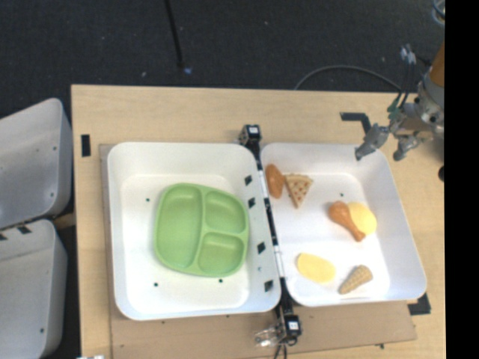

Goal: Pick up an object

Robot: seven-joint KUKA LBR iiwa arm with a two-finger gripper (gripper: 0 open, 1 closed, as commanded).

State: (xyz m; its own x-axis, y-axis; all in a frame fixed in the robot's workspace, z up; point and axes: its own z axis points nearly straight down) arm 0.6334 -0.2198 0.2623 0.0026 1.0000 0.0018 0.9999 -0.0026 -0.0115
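Where arm meets frame edge, gripper [383, 149] hangs part cut off.

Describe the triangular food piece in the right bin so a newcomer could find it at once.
Start at the right bin and go to its upper left corner, near the divider. The toast slice lies there, just right of the orange sausage. It alone is a flat tan triangle, pointing downward.

Pale wooden bench top [179, 114] under even light, on dark speckled carpet floor [90, 28]. Thin black cable [171, 21] across that floor beyond the far edge. Two white plastic panels [30, 163] off the left edge.
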